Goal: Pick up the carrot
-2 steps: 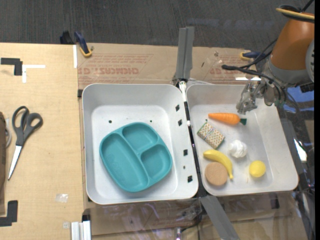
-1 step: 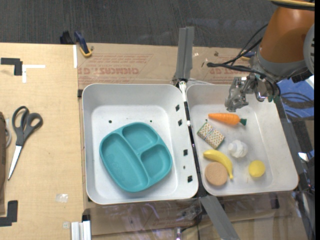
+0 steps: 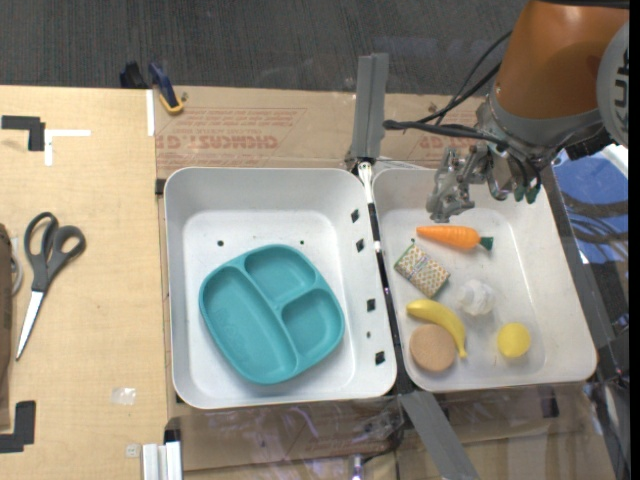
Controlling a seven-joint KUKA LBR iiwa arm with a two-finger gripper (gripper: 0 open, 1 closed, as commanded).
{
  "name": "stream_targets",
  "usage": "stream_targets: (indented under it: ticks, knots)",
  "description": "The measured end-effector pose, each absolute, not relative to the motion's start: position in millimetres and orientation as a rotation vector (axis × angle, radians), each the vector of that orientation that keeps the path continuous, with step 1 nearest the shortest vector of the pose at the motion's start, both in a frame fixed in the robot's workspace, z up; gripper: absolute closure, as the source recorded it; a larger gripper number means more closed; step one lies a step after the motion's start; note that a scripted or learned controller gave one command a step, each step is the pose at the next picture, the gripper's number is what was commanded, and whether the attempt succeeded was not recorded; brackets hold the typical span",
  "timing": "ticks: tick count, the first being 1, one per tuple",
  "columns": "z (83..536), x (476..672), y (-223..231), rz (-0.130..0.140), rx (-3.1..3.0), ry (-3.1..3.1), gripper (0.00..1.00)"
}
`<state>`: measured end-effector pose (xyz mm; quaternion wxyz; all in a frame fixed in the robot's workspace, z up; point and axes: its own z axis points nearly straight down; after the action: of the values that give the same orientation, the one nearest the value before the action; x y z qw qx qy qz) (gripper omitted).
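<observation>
While I hover at the right bin's far edge, my gripper holds nothing.
Finger spread: cannot tell. The carrot lies just below me, near that far edge.

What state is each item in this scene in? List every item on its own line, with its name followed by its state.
carrot: lying flat in the right bin, not held
end effector: above the right bin, near the carrot
banana: lying flat, unpeeled
lemon: whole, resting in the bin
teal divided plate: right way up in the left bin
scissors: closed, lying on the bench
</observation>
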<state>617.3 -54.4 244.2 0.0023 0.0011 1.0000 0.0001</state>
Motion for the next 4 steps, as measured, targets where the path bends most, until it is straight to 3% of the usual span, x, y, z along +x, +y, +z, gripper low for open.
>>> stream_targets:
  ticks: [1, 2, 3, 4]
  knots:
    - [191.6, 558.9, -45.1, 0.001, -0.373, 3.119, 1.0]
    - [195.0, 574.1, -27.5, 0.001, -0.922, 2.998, 1.0]
    - [237.1, 590.5, 30.5, 0.001, -0.941, 2.992, 1.0]
    - [234.6, 634.3, 68.1, 0.001, -1.47, 2.77, 1.0]
